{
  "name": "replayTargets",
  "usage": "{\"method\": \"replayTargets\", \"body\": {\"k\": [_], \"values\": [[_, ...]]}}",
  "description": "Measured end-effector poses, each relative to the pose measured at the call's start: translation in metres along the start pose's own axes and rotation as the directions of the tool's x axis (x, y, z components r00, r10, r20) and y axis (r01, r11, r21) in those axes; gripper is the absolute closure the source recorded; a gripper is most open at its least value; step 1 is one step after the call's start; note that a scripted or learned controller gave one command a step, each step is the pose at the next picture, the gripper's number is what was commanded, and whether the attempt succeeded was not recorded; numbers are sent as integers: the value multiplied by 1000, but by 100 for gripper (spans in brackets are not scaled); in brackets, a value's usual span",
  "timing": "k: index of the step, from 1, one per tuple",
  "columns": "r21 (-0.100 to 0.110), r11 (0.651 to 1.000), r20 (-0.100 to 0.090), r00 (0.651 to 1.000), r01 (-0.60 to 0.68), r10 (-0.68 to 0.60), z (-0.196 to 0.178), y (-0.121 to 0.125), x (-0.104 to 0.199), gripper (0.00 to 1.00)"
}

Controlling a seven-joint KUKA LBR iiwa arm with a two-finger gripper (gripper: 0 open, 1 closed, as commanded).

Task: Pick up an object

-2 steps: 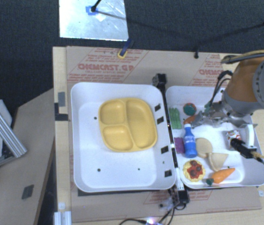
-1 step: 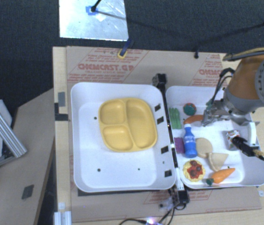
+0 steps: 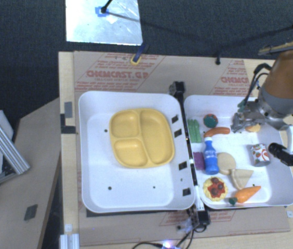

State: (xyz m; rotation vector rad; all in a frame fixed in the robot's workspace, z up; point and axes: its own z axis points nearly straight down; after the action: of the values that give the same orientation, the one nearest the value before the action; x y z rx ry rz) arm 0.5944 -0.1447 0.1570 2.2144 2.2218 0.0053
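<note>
On the surface point(image 3: 110, 69), two shallow white bins sit side by side. The left bin point(image 3: 92, 139) carries a yellow divided plate point(image 3: 140, 137) with three compartments, lying near the bin's middle. The right bin point(image 3: 287, 191) carries a scatter of toy food. A green piece point(image 3: 194, 129) lies along its left wall, with a purple piece point(image 3: 199, 161) just below it. A round red and green toy point(image 3: 210, 120) sits near the top, and a toy hot dog sausage point(image 3: 217, 132) lies just beneath it, slightly tilted. A blue bottle point(image 3: 210, 157) with a white cap lies below the sausage, touching or just beside a pale round bread-like piece point(image 3: 226, 162). A beige wedge point(image 3: 241, 176) rests to the right of that, and a small can with red and white markings point(image 3: 260, 154) stands further right, apart from the rest. Near the front edge a small round pizza point(image 3: 215, 188) lies just beside an orange carrot point(image 3: 247, 193). The grey arm with its orange band point(image 3: 287, 74) reaches in from the right, and the tool point(image 3: 244, 121) hangs over the upper right part of the right bin, close above a small yellowish piece point(image 3: 253, 128) at its tip. How far apart its grasping parts stand cannot be told here, and nothing is visibly gripped by it.
</note>
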Motion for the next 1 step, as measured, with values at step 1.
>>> {"method": "replayTargets", "body": {"k": [1], "values": [[-3,1000,1,1000,1,-1,-63,8,-3,100]]}}
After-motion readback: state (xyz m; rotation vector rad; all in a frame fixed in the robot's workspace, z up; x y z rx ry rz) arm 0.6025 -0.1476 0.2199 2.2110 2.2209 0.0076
